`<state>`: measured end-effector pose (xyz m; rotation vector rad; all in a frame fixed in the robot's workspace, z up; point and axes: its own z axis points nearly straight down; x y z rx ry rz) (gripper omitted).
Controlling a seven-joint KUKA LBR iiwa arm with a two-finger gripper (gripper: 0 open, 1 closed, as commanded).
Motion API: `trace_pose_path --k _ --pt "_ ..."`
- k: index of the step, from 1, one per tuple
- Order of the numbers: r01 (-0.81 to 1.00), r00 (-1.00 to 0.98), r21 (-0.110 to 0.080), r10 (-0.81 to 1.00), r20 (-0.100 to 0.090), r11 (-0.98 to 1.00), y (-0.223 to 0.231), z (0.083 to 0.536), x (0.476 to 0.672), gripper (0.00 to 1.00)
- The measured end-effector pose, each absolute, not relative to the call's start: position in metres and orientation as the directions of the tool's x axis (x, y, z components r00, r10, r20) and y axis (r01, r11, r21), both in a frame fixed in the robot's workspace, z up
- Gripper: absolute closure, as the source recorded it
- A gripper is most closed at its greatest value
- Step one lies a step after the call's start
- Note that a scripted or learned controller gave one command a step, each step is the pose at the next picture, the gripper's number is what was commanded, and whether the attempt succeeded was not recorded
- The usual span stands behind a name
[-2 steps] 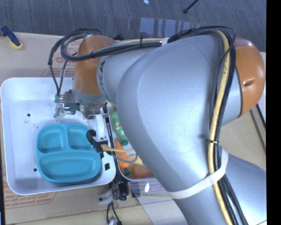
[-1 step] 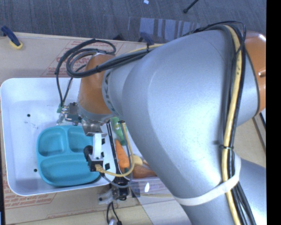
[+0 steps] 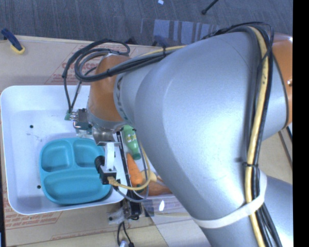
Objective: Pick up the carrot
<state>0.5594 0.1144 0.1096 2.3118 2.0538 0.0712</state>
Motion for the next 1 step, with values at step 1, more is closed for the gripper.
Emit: trace_pose_path --k 1 --pt "0.951 0.308 -0.008 0.951 -0.005 -0.308 0.1592 0.2001 0.5407 1.00"
